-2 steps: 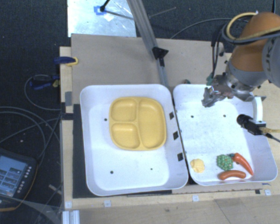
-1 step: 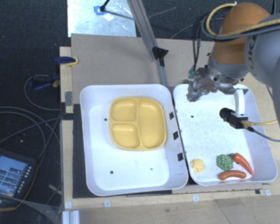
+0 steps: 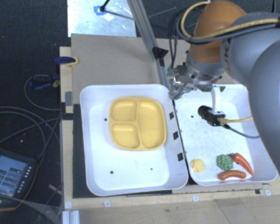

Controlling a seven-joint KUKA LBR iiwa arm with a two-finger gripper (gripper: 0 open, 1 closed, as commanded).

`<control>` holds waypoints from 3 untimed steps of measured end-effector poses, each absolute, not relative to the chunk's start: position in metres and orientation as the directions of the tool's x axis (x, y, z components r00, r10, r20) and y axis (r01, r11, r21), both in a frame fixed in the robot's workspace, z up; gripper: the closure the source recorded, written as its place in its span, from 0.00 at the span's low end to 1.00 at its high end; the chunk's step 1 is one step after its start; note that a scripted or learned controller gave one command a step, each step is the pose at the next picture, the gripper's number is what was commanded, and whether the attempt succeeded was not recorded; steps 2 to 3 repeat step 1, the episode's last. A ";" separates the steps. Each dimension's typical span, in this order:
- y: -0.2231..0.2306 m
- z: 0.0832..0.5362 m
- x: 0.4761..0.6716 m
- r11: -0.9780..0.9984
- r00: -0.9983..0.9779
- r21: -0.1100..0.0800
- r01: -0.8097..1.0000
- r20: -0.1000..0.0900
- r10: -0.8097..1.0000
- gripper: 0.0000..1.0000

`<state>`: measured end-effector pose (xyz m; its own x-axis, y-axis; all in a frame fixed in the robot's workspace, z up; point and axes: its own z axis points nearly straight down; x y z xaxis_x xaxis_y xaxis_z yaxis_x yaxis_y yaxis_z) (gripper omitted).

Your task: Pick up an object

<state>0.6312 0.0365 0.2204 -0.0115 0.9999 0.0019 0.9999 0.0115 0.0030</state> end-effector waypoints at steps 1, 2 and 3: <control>0.089 0.218 0.638 0.011 -0.011 0.002 1.000 0.002 1.000 1.00; 0.089 0.218 0.638 0.011 -0.011 0.002 1.000 0.002 1.000 1.00; 0.089 0.218 0.638 0.011 -0.011 0.002 1.000 0.002 1.000 1.00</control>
